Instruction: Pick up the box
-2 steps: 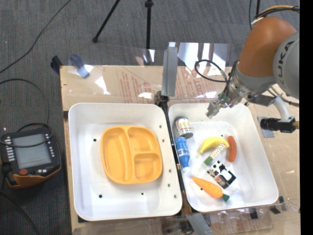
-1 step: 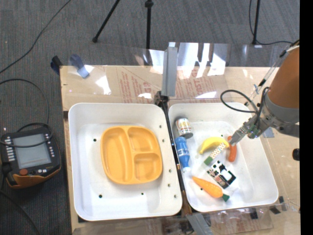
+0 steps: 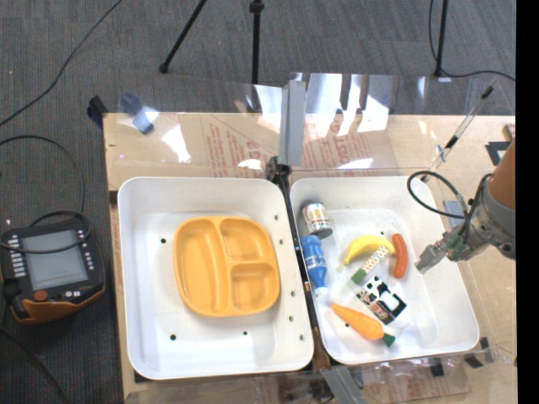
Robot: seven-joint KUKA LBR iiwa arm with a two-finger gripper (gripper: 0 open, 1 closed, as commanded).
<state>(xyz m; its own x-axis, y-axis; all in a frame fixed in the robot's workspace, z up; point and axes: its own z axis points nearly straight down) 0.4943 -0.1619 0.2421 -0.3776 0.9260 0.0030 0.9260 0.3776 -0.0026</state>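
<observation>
The box (image 3: 381, 300) is small, black and white with a printed pattern, and lies flat in the lower middle of the right bin (image 3: 450, 322). My gripper (image 3: 427, 259) hangs over the right side of that bin, up and to the right of the box and apart from it. It is just right of a red sausage (image 3: 399, 255). Nothing is seen in the gripper.
Around the box lie a carrot (image 3: 362, 323), a banana (image 3: 367, 247), a small green-and-white checkered piece (image 3: 370, 267), a blue bottle (image 3: 314, 263) and a tin can (image 3: 317, 219). The left bin (image 3: 139, 225) holds a yellow divided plate (image 3: 226, 265). A black cable (image 3: 425, 194) loops above the wrist.
</observation>
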